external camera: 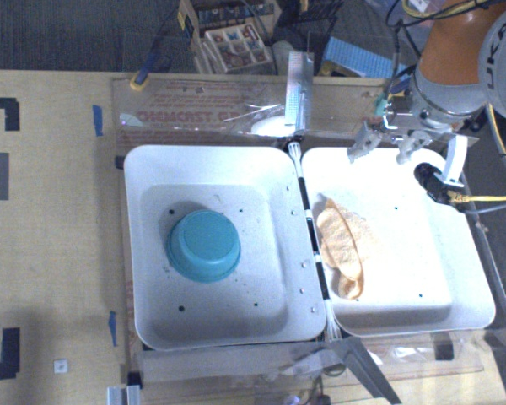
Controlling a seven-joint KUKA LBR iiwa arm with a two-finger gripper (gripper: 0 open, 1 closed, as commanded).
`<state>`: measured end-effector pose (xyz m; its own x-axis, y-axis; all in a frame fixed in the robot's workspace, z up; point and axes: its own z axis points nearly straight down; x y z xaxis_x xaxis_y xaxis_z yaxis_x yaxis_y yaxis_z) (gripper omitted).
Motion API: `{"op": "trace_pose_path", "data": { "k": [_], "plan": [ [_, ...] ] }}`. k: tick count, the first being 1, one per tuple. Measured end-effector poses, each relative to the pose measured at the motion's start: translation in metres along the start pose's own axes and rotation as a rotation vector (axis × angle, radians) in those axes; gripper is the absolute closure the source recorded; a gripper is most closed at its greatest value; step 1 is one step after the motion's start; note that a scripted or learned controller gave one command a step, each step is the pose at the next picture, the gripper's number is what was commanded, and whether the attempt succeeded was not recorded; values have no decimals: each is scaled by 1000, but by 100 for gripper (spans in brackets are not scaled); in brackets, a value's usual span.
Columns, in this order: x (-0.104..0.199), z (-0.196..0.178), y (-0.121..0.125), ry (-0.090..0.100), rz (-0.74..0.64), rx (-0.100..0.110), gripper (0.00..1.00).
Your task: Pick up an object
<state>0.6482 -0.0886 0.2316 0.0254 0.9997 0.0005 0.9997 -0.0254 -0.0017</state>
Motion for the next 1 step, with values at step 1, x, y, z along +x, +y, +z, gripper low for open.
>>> {"op": "trace_pose_path", "data": {
  "k": [1],
  "plan": [
    [-15,106,-78,-1,-32,-2,0]
  ]
}}
